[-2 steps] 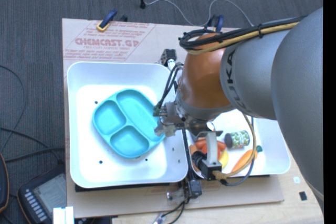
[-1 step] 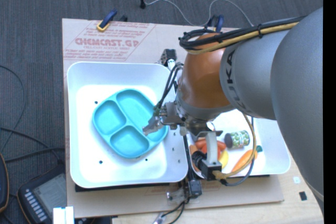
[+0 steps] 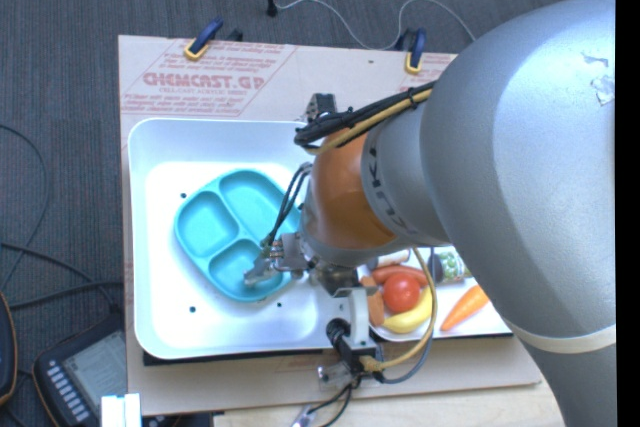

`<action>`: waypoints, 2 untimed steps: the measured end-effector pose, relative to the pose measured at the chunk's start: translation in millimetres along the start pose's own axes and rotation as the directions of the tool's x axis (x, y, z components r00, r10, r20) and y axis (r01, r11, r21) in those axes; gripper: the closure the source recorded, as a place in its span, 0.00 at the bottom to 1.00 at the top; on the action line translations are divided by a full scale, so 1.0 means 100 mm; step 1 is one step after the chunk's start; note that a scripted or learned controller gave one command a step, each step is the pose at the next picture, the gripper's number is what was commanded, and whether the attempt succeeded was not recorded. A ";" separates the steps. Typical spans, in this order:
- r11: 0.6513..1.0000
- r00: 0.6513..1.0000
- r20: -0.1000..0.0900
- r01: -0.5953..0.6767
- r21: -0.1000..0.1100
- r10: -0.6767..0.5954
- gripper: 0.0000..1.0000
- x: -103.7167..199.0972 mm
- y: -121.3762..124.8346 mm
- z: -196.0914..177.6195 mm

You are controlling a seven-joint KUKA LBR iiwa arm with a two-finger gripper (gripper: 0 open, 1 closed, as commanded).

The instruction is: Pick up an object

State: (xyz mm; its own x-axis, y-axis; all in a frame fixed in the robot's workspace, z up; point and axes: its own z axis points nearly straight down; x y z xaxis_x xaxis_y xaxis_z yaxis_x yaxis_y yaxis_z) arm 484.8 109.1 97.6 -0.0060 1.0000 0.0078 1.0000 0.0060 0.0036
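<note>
Tomato [image 3: 402, 293], banana [image 3: 408, 319] and carrot [image 3: 463, 308] crowd the near edge of the right bin [image 3: 497, 323], any of them a candidate for picking. Farther off, the arm [image 3: 350, 195] leans over the wall between the bins, its gripper [image 3: 270, 267] down at the near right rim of the blue divided plate [image 3: 225, 227] in the left bin [image 3: 160, 315], probably to catch that lip. Whether the gripper grasps anything, I cannot tell.

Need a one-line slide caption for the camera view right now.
KUKA arm's gripper down at the blue divided plate in the left bin; tomato, banana, carrot alongside.
</note>
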 end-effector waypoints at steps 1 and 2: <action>1.000 1.000 0.006 -0.011 0.004 0.011 1.00 -0.05 0.00 -0.09; 1.000 1.000 0.010 -0.006 0.004 0.006 1.00 0.16 0.90 -0.86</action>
